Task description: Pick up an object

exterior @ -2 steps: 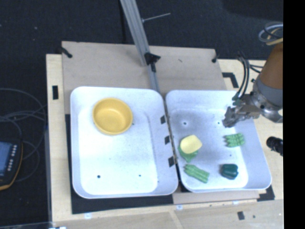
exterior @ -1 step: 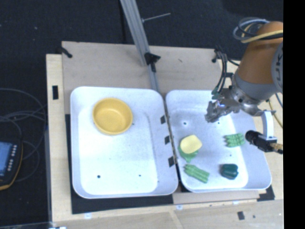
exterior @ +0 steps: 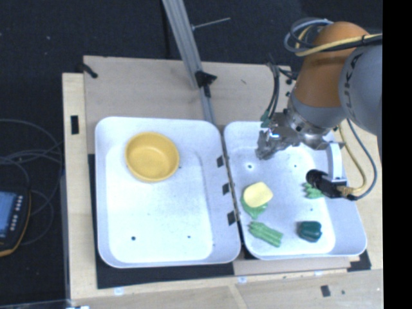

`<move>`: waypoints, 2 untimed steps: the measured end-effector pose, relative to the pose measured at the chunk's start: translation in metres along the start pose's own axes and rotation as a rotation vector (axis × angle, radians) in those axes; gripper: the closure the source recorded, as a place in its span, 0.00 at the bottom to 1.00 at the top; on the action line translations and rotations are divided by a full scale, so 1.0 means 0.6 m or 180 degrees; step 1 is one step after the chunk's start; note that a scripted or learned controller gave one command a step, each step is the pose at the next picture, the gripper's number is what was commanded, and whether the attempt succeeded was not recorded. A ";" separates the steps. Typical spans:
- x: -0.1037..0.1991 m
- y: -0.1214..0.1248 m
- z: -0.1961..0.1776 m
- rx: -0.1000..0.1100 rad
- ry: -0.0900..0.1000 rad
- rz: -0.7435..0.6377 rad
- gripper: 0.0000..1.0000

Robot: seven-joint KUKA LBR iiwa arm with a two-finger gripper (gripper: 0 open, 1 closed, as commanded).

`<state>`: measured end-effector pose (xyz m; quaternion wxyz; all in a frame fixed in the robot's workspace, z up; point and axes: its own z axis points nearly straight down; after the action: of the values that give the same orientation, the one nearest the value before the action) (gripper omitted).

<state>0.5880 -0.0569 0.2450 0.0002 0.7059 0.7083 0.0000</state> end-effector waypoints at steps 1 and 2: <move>0.074 0.028 -0.013 -0.0002 0.0004 0.0000 1.00; 0.154 0.067 0.003 0.0002 0.0002 0.0002 1.00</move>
<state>0.6278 0.0356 0.2430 -0.0002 0.7062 0.7080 0.0000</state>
